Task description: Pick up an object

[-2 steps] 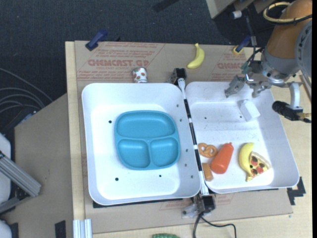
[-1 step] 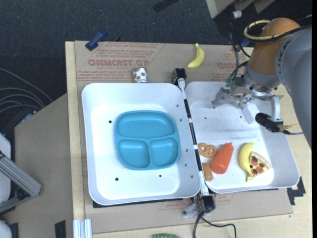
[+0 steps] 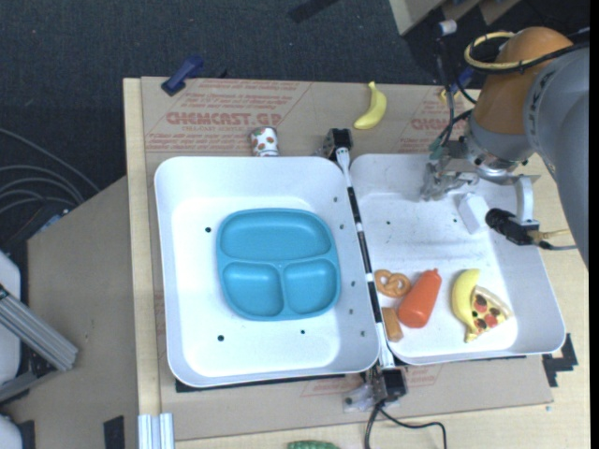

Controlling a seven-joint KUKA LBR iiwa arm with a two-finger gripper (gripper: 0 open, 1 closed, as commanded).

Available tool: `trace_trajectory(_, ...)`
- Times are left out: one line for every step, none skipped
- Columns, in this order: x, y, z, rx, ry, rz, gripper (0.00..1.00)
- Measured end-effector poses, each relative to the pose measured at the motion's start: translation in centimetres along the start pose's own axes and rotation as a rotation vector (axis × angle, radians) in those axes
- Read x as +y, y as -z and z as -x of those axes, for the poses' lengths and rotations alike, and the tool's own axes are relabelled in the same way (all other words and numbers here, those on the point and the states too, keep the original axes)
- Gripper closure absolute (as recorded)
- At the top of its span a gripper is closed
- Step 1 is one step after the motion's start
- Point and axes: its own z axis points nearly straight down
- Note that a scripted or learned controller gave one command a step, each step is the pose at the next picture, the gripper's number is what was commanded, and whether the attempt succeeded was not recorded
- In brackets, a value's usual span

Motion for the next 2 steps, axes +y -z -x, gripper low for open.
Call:
trace_trajectory(0.06, 1.03, -0.01, -0.001, 0.000, 0.002, 1.00)
trace_trajectory(0.04, 1.01, -0.01, -0.001, 0.000, 0.002, 0.00)
